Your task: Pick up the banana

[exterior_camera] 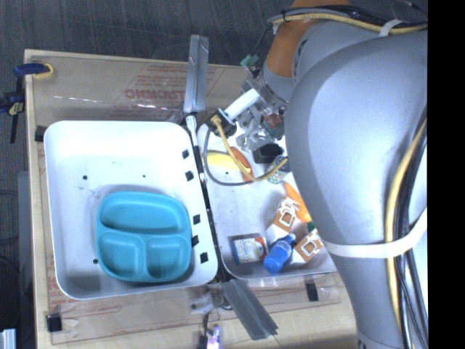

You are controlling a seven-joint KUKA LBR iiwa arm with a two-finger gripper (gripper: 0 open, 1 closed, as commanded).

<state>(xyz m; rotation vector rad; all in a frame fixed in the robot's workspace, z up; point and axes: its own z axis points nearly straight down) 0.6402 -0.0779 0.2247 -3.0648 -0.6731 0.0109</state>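
Here your gripper (pixel 256 145) hangs just above the banana (pixel 224 164). You cannot tell its opening. The tray (pixel 144 235) lies well left of the banana

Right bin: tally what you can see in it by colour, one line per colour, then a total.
Yellow: 1, the banana
Blue: 1, a bottle
Orange and white: 3, two small cartons and a packet
Orange: 1, a carrot-like piece
Total: 6 visible. The arm covers much of the right bin, so more may lie under it.
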